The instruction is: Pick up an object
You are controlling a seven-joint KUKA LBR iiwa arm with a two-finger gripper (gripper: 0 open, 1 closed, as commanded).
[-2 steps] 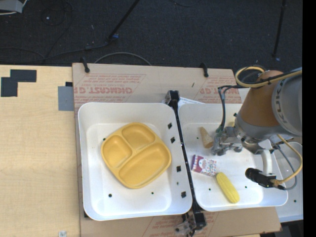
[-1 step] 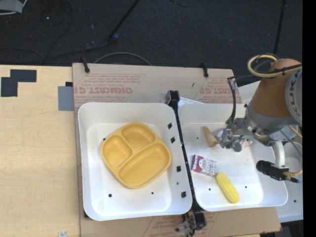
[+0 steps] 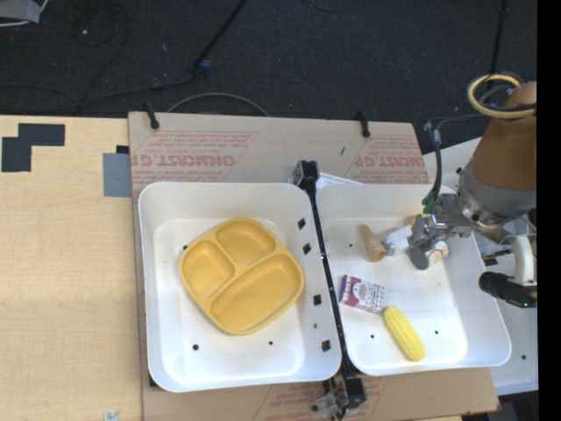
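1. Gripper (image 3: 422,254) hangs low in the right bin (image 3: 491,358), over something small by the brown piece (image 3: 373,242); I cannot tell its grip.
2. Corn cob (image 3: 404,332) and red packet (image 3: 361,293) lie loose nearby, each a fair target.
3. Yellow divided plate (image 3: 242,274) fills the left bin (image 3: 166,340), well apart, so I would judge it irrelevant.

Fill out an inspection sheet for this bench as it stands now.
Surface: two white bins, left bin and right bin, on cardboard.
Job's things: corn cob, small packet and tan piece lie in the right bin.
Clutter: yellow divided plate in the left bin.
Grippers: gripper low over the right bin's far side; finger state unclear.
Cables: black cables on the floor behind.
Surroundings: dark floor, wooden table at left.
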